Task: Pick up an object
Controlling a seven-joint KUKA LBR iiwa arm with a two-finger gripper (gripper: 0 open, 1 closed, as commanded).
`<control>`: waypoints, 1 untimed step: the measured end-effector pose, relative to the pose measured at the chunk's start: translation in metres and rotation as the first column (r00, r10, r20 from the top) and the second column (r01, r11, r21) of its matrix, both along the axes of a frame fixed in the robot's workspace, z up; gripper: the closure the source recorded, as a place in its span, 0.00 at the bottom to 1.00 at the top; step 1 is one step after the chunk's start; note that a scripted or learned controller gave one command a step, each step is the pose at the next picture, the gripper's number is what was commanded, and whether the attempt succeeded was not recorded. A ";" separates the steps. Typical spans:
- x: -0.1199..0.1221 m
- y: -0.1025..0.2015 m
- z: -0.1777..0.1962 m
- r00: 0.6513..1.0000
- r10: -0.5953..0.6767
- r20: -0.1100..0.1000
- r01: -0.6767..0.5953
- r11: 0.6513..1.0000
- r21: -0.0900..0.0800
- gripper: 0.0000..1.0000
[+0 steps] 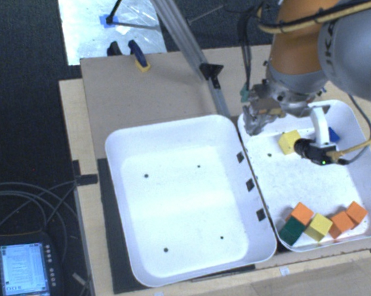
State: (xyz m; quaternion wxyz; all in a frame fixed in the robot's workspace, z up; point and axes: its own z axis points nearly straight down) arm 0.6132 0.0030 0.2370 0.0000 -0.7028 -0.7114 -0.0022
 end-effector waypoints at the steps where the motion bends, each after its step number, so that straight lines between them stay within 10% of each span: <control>1: 0.004 0.053 -0.007 1.000 -0.001 -0.001 0.001 1.000 -0.001 1.00</control>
